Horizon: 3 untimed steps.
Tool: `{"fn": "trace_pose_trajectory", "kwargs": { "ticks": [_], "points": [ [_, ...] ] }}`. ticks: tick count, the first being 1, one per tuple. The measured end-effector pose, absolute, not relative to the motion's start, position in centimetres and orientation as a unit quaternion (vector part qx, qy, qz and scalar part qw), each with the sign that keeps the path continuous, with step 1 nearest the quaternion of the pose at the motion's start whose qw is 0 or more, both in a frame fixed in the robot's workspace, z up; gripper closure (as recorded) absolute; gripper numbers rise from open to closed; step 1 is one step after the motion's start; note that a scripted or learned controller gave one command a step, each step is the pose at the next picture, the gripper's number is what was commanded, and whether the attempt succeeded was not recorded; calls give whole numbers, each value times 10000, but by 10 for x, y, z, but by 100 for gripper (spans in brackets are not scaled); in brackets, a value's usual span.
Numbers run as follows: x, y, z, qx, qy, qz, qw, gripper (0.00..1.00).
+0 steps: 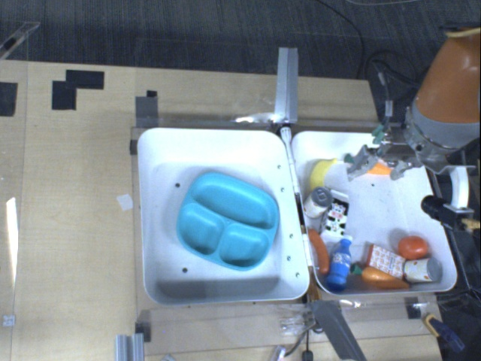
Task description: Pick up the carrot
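An orange carrot lies along the front edge of the right bin, between a blue bottle and a small can. My gripper hangs over the back of that bin, far from that carrot, with its fingers spread open. A small orange piece shows just below and between the fingers; I cannot tell what it is or whether it is touched. Nothing is clearly gripped.
The right bin also holds a yellow object, a grey cap, a black-and-white box, a red-orange sausage shape, a printed box and a red ball. A blue divided tray lies in the left bin.
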<state>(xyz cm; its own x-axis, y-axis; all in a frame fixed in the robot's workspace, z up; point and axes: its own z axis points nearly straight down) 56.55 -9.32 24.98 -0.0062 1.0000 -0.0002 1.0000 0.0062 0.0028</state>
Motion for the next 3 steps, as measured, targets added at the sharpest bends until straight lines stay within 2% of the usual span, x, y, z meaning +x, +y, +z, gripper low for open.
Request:
{"fn": "trace_pose_trajectory", "kwargs": {
  "ticks": [1, 2, 3],
  "points": [
    [624, -147, 269, 5364, 8440, 18, 45, 0],
    [670, -185, 179, 4747, 8801, 11, 35, 0],
    [675, -184, 137, 4362, 8998, 23, 131, 0]
  ]
}}
